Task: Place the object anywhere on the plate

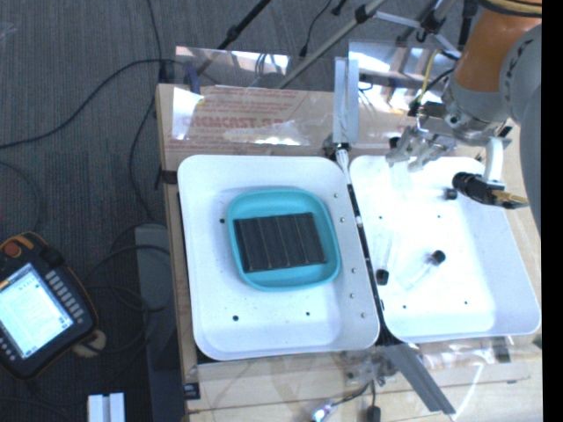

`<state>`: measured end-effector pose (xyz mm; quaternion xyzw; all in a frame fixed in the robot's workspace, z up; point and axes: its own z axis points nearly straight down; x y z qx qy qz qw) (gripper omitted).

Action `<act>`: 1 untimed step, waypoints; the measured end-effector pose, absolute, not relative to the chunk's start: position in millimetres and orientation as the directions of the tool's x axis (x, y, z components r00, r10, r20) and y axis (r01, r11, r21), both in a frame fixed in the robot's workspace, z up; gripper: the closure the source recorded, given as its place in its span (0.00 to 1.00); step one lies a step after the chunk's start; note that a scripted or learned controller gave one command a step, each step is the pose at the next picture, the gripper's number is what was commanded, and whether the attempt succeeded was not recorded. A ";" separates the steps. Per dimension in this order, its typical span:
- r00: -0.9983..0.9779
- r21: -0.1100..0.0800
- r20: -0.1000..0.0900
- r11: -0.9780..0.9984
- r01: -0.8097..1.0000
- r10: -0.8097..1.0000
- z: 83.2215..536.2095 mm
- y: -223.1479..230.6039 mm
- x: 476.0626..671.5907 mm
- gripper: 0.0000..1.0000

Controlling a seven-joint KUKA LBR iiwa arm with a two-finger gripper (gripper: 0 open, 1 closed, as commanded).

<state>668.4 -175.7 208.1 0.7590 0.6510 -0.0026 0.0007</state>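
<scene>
The grey arm with the orange band (pixel 493 55) is reaching in from the right and hanging over the far edge of the right shallow white bin (pixel 475 315), its two-finger gripper (pixel 420 150) pointing down just above the bin's back rim. The metal fingers are showing pale and blurred against the white plastic, and how far apart they are standing cannot be told; nothing is showing between them. On the floor of the right bin a clear, slim plastic syringe-like object with a small black tip (pixel 424 267) is lying at a slant near the middle, well apart from the gripper and not touching it. A second small dark piece (pixel 382 276) is sitting at that bin's left rim. A black cylindrical part with an amber end (pixel 481 189) is sticking out to the right below the wrist, over the bin's far right side. In the left shallow white bin (pixel 264 328) a turquoise rounded-square plate (pixel 327 214) is resting near the centre, and a dark ribbed rectangular slab (pixel 280 242) is lying flat on it, covering most of its bottom. On the floor to the left a grey handheld control pendant with a lit screen (pixel 35 310) is lying.
</scene>
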 end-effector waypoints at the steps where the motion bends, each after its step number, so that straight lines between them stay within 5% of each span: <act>1: 0.152 -0.002 -0.005 -0.152 0.988 0.988 208.3 -175.7 668.5 0.00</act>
